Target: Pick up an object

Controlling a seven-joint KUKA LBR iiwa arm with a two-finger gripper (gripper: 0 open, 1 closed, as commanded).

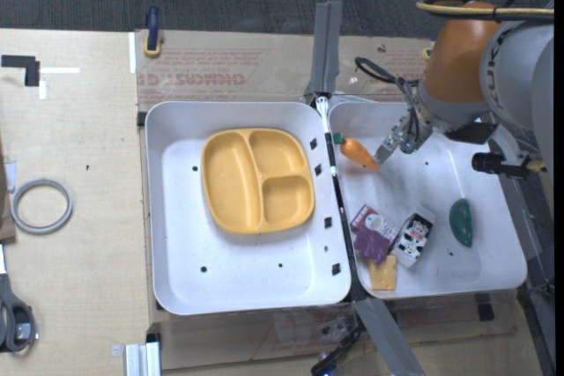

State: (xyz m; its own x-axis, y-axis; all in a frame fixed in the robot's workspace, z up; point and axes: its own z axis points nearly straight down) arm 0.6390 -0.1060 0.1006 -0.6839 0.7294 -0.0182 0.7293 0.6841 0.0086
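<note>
in the camera view the arm (493, 66) comes in from the right, and its gripper (388, 150) hangs low over the upper left part of the right bin (493, 277), just beside the carrot (357, 151) lying near the divider. whether anything is gripped, i cannot tell. a purple packet (374, 233), a black-and-white carton (411, 239) and a yellow piece (382, 274) crowd the lower left; a green object (461, 221) sits well apart toward the right wall. bare floor lies between them. the left bin (176, 277) holds a yellow divided plate (257, 180), with room along its lower edge.
</note>
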